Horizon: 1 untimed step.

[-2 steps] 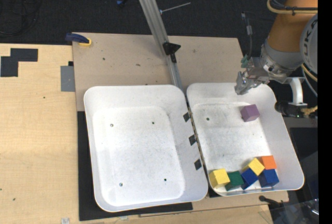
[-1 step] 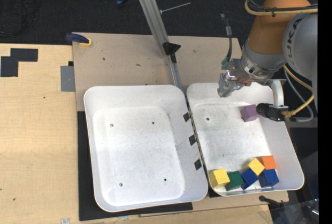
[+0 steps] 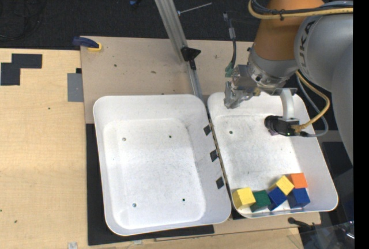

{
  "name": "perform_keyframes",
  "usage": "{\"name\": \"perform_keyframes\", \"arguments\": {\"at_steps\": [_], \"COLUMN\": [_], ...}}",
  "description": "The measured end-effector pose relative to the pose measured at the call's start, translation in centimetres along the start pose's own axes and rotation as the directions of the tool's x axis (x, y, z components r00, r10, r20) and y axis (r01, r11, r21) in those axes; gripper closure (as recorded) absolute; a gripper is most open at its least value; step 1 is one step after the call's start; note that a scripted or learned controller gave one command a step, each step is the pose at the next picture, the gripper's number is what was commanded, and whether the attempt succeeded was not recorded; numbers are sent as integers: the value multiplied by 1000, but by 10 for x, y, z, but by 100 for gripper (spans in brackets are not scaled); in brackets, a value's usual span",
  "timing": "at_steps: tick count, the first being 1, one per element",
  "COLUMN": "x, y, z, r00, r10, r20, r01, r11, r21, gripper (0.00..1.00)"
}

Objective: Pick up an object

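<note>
Meanwhile, the approach step is judged in hand as the pincer (image 3: 235, 97), its opening impossible to tell and nothing seen held, is poised over the right bin (image 3: 323, 167)'s far corner, well apart from the coloured blocks (image 3: 277, 193) clustered at the near edge, toward which a long reach and descent are called for.

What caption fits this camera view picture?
Robot gripper hovers over the right bin, far from colored blocks bunched in its near corner.

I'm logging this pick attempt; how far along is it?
Nothing looks picked yet: the blocks all sit clustered in the near corner of the right bin. In hand: the gripper hovers over that bin's far edge, away from them. Left: reach a block, grasp and lift it.
</note>
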State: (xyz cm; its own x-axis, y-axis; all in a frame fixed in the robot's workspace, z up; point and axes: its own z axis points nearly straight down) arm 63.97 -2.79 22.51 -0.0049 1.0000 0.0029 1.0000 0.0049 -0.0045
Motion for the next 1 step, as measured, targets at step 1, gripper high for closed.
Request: {"name": "perform_keyframes", "arguments": {"at_steps": [1], "x": [46], "y": [-14], "z": [9], "r00": [1000], "r10": [1], "r20": [1], "r01": [-1], "r11": [1000], "r21": [2], "gripper": [100]}}
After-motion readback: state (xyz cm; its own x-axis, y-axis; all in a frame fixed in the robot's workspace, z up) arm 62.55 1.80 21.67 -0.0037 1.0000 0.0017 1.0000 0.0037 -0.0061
